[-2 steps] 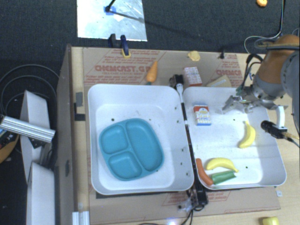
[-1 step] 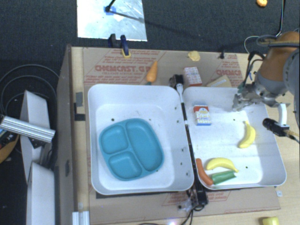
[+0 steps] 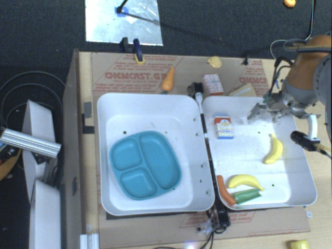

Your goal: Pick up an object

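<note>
Camera view: gripper (image 3: 258, 113) over right bin's (image 3: 306, 191) far edge, finger state unreadable. Nearest candidate: small box (image 3: 224, 127), just left and toward the camera, long axis running near-to-far.

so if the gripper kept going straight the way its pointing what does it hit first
The gripper points toward the view's left, over the right bin. Going straight on, it would probably meet the small red, white and blue box first, though depth is unclear and it might pass above it.

end effector (image 3: 258, 113) over right bin (image 3: 301, 191) | bananas (image 3: 273, 150) | blue tray (image 3: 145, 164) in left bin (image 3: 111, 113)
</note>
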Tool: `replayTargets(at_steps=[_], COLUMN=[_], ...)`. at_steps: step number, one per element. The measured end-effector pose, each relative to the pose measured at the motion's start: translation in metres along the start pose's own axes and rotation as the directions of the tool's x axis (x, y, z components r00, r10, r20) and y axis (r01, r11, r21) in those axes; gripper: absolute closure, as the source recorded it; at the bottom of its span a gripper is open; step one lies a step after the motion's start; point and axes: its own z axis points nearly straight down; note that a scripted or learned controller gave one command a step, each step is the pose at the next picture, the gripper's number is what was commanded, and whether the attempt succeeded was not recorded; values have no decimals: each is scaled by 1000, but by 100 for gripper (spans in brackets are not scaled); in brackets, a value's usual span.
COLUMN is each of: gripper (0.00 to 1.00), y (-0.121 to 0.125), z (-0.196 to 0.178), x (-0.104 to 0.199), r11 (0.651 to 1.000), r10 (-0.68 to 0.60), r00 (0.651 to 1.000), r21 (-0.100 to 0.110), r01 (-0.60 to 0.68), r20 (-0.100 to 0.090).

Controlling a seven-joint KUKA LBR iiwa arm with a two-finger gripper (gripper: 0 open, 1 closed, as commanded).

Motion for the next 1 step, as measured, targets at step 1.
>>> replayTargets(at_steps=[1], gripper=[0], y=[14], z=[-4], x=[22], r11=[1000], r10=[-3], r00=[1000], r21=[0], r01=[3], r20=[-2])
